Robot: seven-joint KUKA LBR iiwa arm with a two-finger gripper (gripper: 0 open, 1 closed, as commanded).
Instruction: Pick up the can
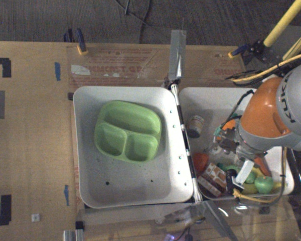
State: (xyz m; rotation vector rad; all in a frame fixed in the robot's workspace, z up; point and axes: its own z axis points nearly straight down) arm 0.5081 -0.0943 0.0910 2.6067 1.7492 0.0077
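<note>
The can [194, 125] is small, with a tan label and a dark end. It lies on its side in the right bin [210, 102], close to that bin's left wall. My gripper [227, 153] hangs low over the clutter in the middle of the right bin, right of the can and a little nearer the front. The grey and orange wrist [263, 122] rises behind it. Nothing shows the can touching the gripper; a strip of white bin floor lies between them.
The left bin [85, 149] holds a green divided plate [128, 130]. Around the gripper lie a red item [200, 160], a brown box [216, 177], a green round fruit [264, 185] and yellow pieces [251, 176]. Cables [256, 74] run behind the right bin.
</note>
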